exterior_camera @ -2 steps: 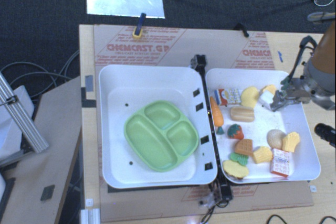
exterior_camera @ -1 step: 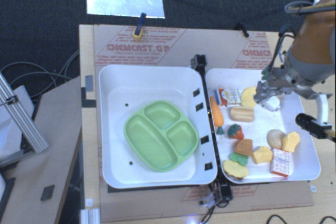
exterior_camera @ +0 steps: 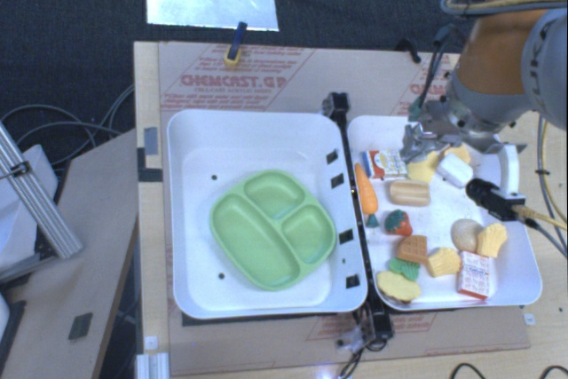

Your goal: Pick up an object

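The right bin (exterior_camera: 529, 278) holds several toy foods: an orange carrot (exterior_camera: 366, 189) along its left wall, a red and white carton (exterior_camera: 388, 164), a tan bread roll (exterior_camera: 409, 192), a red and green fruit (exterior_camera: 397, 222), a waffle piece (exterior_camera: 411, 248) and a yellow cheese wedge (exterior_camera: 442, 262). My gripper (exterior_camera: 415, 142) hangs over the bin's far part, just above the red and white carton and a yellow piece (exterior_camera: 423, 169). Nothing visibly rests in it.
A green divided tray (exterior_camera: 271, 229) lies in the left bin (exterior_camera: 195, 191). Near the right bin's right side sit a pale round piece (exterior_camera: 465, 233), a yellow piece (exterior_camera: 492, 238) and a red box (exterior_camera: 475, 273). A black divider (exterior_camera: 351, 191) runs between the bins.
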Motion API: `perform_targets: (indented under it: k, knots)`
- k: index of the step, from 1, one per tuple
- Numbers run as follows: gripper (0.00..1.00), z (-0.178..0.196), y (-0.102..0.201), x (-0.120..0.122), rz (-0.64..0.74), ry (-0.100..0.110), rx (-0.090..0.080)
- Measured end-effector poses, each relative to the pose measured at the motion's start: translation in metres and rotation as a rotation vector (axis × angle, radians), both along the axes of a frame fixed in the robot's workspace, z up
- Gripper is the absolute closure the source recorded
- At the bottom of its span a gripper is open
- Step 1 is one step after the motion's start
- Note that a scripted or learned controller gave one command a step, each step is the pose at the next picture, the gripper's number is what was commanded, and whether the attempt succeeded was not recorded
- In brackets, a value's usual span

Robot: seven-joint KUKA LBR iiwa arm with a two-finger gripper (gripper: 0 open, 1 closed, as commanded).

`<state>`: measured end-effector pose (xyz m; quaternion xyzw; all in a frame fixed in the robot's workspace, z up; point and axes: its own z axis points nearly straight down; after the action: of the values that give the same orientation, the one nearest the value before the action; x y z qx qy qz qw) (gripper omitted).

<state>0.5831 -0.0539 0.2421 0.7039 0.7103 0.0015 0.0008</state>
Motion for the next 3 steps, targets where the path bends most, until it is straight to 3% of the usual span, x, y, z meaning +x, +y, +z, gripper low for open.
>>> perform_targets:
  k: [1,2,3]
  knots:
    - [1.0,-0.004,0.052,0.009,0.001,0.001,0.001]
    - [1.0,-0.011,0.072,0.032,-0.003,0.0,-0.001]
    - [1.0,-0.017,0.066,0.017,-0.008,0.004,-0.002]
